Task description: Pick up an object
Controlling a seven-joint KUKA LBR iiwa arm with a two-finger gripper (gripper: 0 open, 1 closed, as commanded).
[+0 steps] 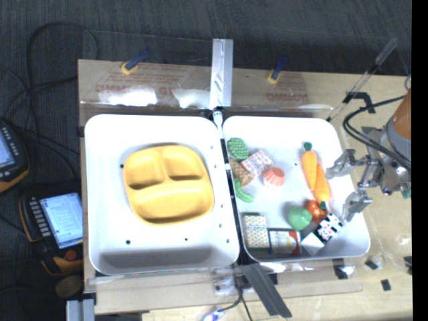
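Your tool [353, 179] hangs over the right edge of the right bin [281, 122], fingers spread apart, nothing between them; the toy carrot [314, 172] lies just left of it, lengthwise, near a green ball [300, 217] and a black-and-white die [328, 229]; small packets crowd the bin's left side; the left bin [107, 246] holds a yellow tray [168, 181]. Judgement: the carrot looks light, rigid and smooth; grip across its thick middle, since the taper may slip.
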